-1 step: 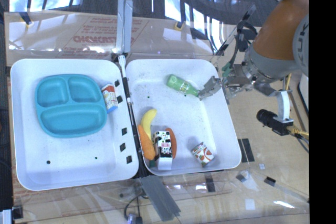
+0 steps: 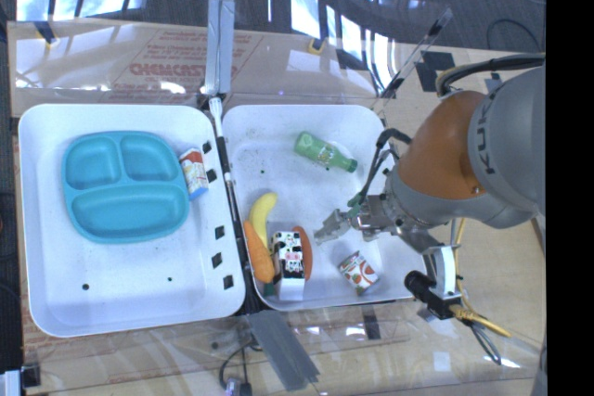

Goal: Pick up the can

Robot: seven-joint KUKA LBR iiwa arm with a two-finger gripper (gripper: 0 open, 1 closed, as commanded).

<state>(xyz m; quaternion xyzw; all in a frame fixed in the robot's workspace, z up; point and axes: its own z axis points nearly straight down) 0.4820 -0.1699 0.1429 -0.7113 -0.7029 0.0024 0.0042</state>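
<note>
A small can [image 2: 357, 273] with a red and white label lies tilted near the front right corner of the right bin [image 2: 243, 127]. My gripper [image 2: 339, 216] hovers just above and to the left of it, over the bin floor. Its fingers are spread open and nothing sits between them. One fingertip [image 2: 323, 231] points left toward the middle of the bin, a short gap from the can. A second can-like container [image 2: 193, 172] with a red, white and blue label lies in the left bin [image 2: 37, 292], against the blue plate.
A green bottle [image 2: 325, 152] lies at the back of the right bin. A banana [image 2: 263, 210], an orange carrot [image 2: 260, 253] and a black-and-white carton [image 2: 290, 259] crowd its front left. A blue divided plate [image 2: 125, 185] sits in the left bin.
</note>
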